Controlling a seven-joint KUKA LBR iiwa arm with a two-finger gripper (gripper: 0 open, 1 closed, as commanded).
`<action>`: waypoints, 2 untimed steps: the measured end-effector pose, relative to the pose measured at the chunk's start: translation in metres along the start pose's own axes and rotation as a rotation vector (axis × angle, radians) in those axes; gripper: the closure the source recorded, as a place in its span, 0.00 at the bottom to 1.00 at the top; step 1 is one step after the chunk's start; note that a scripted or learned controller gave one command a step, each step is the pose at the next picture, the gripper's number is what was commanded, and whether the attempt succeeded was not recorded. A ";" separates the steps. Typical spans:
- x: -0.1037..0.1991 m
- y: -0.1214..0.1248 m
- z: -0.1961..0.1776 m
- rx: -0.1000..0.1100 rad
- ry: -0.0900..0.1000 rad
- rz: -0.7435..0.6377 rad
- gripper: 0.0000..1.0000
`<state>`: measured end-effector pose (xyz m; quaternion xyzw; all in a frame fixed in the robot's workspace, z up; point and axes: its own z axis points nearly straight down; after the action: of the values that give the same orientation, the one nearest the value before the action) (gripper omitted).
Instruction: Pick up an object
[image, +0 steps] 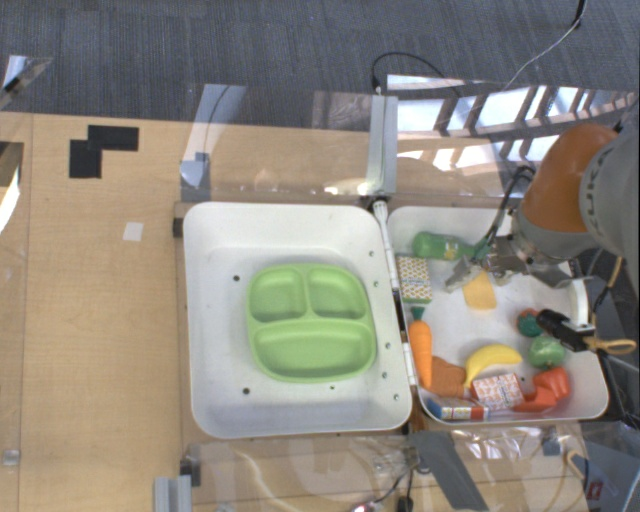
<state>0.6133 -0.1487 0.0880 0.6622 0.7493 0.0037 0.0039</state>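
Because the job is to pick something up, the arm (590, 190) reaches in from the right and leans over the right bin (598, 400), where all the toys are. The gripper (478, 270) sits low in the far part of that bin. Its metal fingers (458, 276) look spread a little, with nothing between them. I think it is getting ready to grab, not holding yet.

Just beside the gripper, on its near side, lies a yellow cheese wedge (481, 292). That looks like the thing it may go for, since it is the closest. A green bottle (440, 245) lies just left of the gripper, close to the far wall.

The other toys are bunched along the near side: a carrot (421, 350), a banana (492, 358), a small box (499, 389) and a red pepper (548, 388). They lie close together, so a grab there could bump a neighbor.

The left bin (215, 330) holds a green tray (310, 322) in its middle. Both bins sit on the tabletop (90, 330).
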 end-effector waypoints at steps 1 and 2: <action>0.002 0.003 -0.010 -0.005 0.002 -0.002 1.00; 0.074 0.069 -0.096 0.005 0.002 -0.144 1.00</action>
<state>0.6712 -0.0669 0.1847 0.6064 0.7951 0.0021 0.0018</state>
